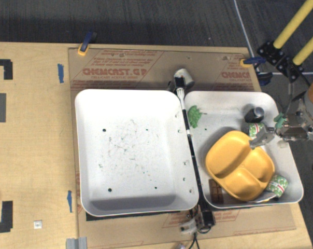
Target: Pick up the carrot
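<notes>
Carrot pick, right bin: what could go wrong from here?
1. No carrot is clearly identifiable. The big yellow divided dish covers much of the right bin, so the target may be hidden or mistaken.
2. The gripper sits at the bin's right rim, beside the small cans; a descent there may bump them or the rim.

Under my two bins lies a cardboard sheet [161, 66] printed in red. Along its top edge I read "CHEMCAST" followed by what looks like "GP", and the same word starts again at the right, cut off by the bin. Smaller print above it is too fine to read.
</notes>
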Controlling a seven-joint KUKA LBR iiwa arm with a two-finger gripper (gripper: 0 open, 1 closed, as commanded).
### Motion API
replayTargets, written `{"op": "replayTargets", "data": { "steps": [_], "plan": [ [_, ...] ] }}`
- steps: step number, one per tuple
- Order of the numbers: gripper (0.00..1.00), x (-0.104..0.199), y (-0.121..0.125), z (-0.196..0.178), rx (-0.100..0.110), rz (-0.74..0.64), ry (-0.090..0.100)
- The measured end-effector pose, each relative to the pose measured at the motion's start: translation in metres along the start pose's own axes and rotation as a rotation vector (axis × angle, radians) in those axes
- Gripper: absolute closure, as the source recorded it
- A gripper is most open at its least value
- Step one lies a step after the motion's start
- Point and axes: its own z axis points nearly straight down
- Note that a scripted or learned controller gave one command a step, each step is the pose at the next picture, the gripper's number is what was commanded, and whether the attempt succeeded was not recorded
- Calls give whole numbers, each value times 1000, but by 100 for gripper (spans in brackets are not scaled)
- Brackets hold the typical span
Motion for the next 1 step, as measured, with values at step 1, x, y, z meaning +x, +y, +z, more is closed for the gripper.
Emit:
{"op": "replayTargets", "data": {
  "steps": [1],
  "plan": [
    [0, -39, 15, 122, 1, -79, 0]
  ]
}}
